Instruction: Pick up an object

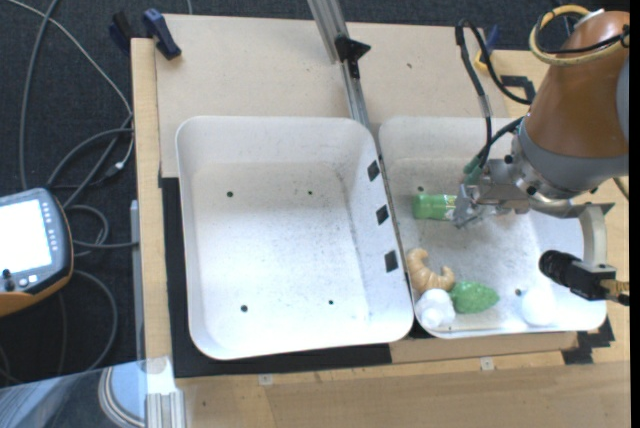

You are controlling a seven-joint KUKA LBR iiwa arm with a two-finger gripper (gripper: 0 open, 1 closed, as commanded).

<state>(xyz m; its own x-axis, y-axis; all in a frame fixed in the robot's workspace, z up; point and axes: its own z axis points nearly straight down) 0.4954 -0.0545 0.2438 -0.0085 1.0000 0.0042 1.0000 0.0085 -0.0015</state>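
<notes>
Currently the arm sits low over the right bin [560, 326], with the gripper [466, 207] down at the right end of a green cylinder [434, 206] that lies on its side near the bin's left wall. Whether the gripper is apart, together, or clamped on the cylinder cannot be told at this resolution; the cylinder rests on the bin floor and no object is seen held. Judged step: approach or grasp attempt on the cylinder, lift not yet done. Next move calls for a firm close across the cylinder's narrow axis, then a straight vertical lift. Other candidates: a tan piece [428, 268], a white cap [436, 306] and a green lump [474, 296] clustered in the front-left corner, touching or nearly so; a white ball [540, 304] near the front-right corner. Room: bin floor around the cylinder is open to front and rear; the divider wall lies just to its left, limiting sideways travel. Left bin [200, 216] holds nothing to pick.
</notes>
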